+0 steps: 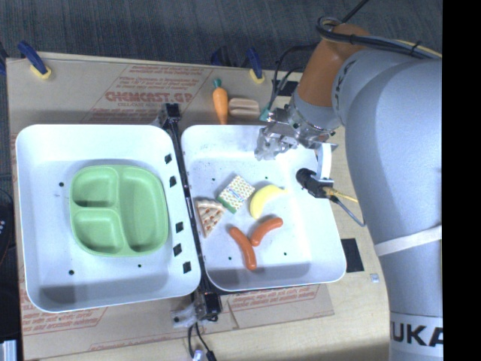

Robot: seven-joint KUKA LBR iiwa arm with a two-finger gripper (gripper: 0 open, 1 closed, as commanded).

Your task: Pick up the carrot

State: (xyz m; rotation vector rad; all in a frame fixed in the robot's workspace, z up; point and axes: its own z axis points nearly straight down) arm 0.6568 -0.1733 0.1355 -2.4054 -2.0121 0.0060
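The carrot (219,103), orange with a green top, lies on the cardboard just behind the right bin's (316,265) back rim, outside both bins. My gripper (269,147) hangs over the back part of the right bin, to the right of and nearer than the carrot, apart from it. Nothing shows between its fingers.
A hot dog bun (243,108) lies next to the carrot. In the right bin are a pizza slice (210,216), a cracker-like block (237,192), a banana (264,198) and two sausages (254,241). The left bin holds a green divided plate (119,208). Blue clamps (35,59) sit at the back.
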